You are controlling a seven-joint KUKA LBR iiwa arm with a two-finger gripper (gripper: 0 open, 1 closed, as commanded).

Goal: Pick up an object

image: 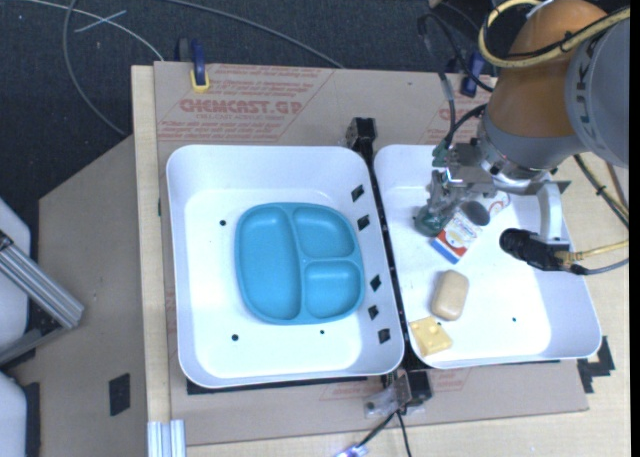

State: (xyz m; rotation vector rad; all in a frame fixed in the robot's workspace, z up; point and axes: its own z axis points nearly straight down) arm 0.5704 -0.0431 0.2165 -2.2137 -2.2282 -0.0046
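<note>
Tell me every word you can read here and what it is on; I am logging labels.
"CHEMCAST GP" in red, on the brown board behind the bins; the smaller red lines around it are blurred.
The red, white and blue packet has print too small to read.

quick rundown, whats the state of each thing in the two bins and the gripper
blue divided plate: flat in the left bin, right way up
tan block: loose in the right bin
yellow piece: loose, near the front rim
small packet: lying just beside the gripper
gripper: lowered into the right bin
</note>
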